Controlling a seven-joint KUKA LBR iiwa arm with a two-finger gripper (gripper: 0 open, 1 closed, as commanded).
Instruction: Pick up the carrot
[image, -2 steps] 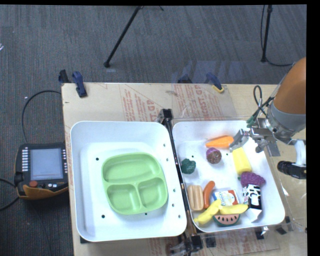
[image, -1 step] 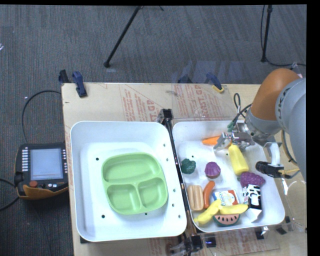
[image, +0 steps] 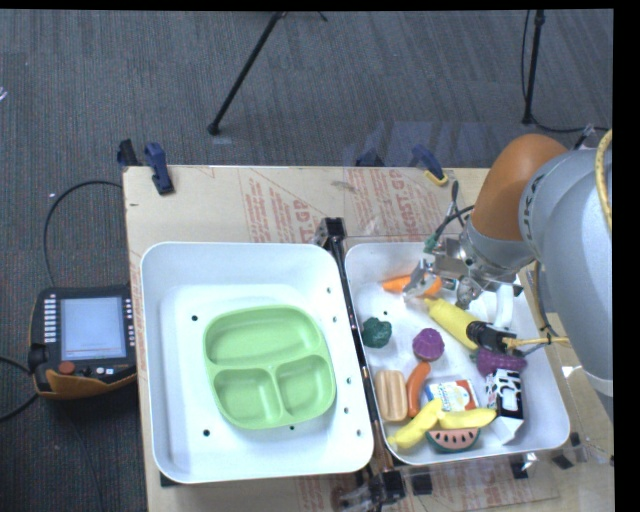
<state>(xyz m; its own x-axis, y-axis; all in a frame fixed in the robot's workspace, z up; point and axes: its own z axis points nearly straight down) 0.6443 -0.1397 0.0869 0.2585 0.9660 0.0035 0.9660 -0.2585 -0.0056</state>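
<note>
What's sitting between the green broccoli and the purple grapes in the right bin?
In the camera view, a round purple toy lies between the broccoli and the grapes.

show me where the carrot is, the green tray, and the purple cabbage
carrot (image: 398, 283): camera view, on its orange body beside the hand.
green tray (image: 268, 364): camera view, on the divider between compartments.
purple cabbage (image: 428, 344): camera view, on its rounded top.

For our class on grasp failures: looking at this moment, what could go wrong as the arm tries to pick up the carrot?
1. The carrot lies near the right bin's far wall, which may block the gripper.
2. The corn cob lies close by; the gripper could nudge it or grab it instead.
</note>
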